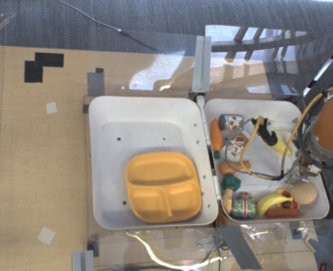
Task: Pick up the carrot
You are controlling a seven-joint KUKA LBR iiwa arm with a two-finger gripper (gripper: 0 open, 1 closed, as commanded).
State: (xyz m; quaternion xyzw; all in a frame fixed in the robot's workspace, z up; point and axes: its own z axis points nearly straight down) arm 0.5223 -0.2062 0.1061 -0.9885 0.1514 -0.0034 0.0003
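Camera view from above the tabletop. The gripper hangs low over the right side of the right bin, at the end of the grey arm with its orange band entering from the right; whether it is apart or together cannot be told from this angle, and nothing is seen clamped in it. Just below the gripper lies a round beige item, and beside that a banana rests against a reddish sausage-shaped item at the bin's near wall. A yellow item lies toward the middle of the bin. Further left, a green-labelled can lies on its side near the front corner, with a dark green item and a small orange piece above it. The carrot lies lengthwise along the left wall of the right bin, well apart from the gripper, with a small can just beside its upper end. The left bin holds a yellow compartment tray.
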